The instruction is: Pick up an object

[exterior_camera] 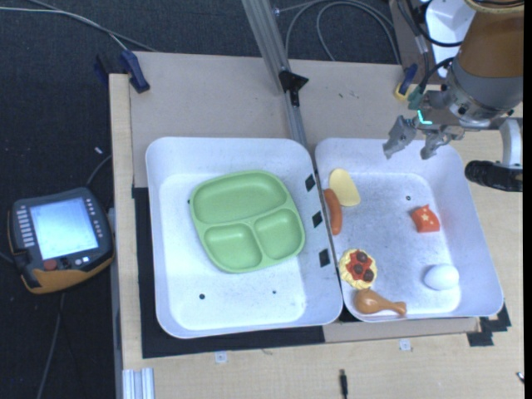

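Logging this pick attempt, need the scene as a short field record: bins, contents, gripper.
left bin: green divided plate
right bin: toy hot dog, yellow chip-shaped piece, small pizza, drumstick, red piece, white egg
along divider: hot dog, yellow piece, pizza, drumstick
gripper: above the right bin's far edge, fingers spread, nothing between them
held object: none
beside bench: teach pendant, on the floor to the left

Open jaws of the gripper hang above the right bin, holding nothing.
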Robot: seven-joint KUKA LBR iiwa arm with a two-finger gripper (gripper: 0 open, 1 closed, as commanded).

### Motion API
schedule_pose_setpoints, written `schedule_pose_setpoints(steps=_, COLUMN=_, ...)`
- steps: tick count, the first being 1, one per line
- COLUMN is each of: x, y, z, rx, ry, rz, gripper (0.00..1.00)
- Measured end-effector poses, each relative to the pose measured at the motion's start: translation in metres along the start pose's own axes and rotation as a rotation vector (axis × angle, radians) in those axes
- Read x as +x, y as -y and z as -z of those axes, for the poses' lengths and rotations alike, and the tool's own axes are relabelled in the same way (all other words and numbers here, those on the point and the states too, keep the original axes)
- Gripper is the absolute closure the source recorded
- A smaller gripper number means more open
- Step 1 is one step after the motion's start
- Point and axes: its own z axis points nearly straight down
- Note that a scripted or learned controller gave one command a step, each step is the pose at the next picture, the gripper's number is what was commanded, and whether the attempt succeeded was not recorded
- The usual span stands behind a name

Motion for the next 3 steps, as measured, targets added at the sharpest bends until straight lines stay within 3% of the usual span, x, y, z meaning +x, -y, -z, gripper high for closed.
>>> schedule_pose_setpoints(steps=1, x=0.000, y=0.000, z=0.001, rx=-0.002, ry=0.000, rz=0.000, gripper=0.00)
schedule_pose_setpoints(steps=3, x=0.001, y=0.003, z=-0.084, rx=0.004, ry=0.000, rz=0.000, gripper=0.00)
